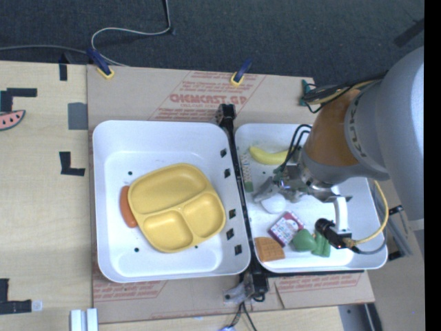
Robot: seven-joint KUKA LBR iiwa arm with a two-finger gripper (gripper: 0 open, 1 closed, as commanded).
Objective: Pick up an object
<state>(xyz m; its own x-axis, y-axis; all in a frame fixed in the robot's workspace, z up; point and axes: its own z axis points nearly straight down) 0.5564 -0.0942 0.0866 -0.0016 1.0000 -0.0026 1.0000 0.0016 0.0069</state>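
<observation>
Nearest the camera, a brown cracker (269,249) lies in the right bin (362,216), close in front of the gripper (272,188). A green thing (306,242) sits in front of the gripper and to its right, its shape too blurred to name. A red packet (284,227) lies between these two and the gripper, its print unreadable. A pale lump (273,204) lies just under the gripper, partly covered by it. Whether the gripper touches it, or is clenched on anything, cannot be told. The grey arm (337,140) hides the bin's far right corner.

Just behind the gripper lies a banana (265,156), its right end hidden by the wrist. Well to the gripper's left, in the left bin (158,147), a yellow divided plate (176,205) covers most of an orange thing (127,207), and only a sliver shows at the plate's left edge.

Both bins rest on printed cardboard (200,95) over a pale wooden bench (41,205). A yellow clip (241,74) pins the cardboard's far edge. Beyond the bench is dark carpet (275,19), with a thin cable (138,29) lying across it.
</observation>
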